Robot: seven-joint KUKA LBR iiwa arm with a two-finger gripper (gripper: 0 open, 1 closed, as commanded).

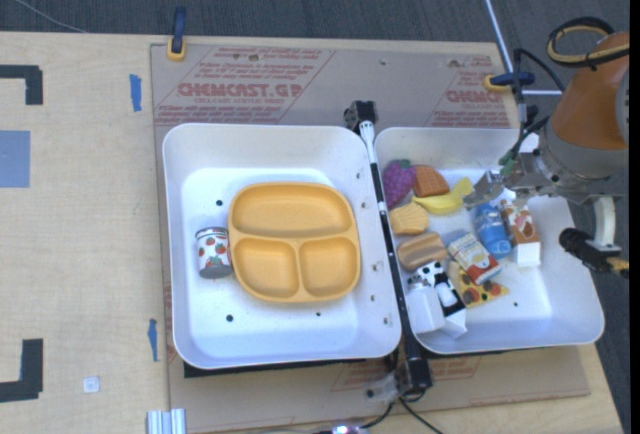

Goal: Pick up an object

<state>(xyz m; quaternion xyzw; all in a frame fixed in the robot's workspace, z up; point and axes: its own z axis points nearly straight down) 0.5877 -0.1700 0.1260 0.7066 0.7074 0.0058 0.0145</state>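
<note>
Dark carpet surrounds a plywood bench bearing two white bins side by side. Seen from the camera view, the left bin (190, 252) holds a yellow divided plate (294, 242) and a small printed can (213, 253) just beside it. The right bin (570, 307) carries a clutter of toy food: purple grapes (398, 182), a banana (449, 199), bread pieces (413, 233), a blue bottle (491, 230). The gripper (497, 180) hovers at this pile's upper edge, near banana and bottle; whether it grips anything I cannot tell. Descending on one item standing apart from neighbours probably gives the cleanest pick.
</note>
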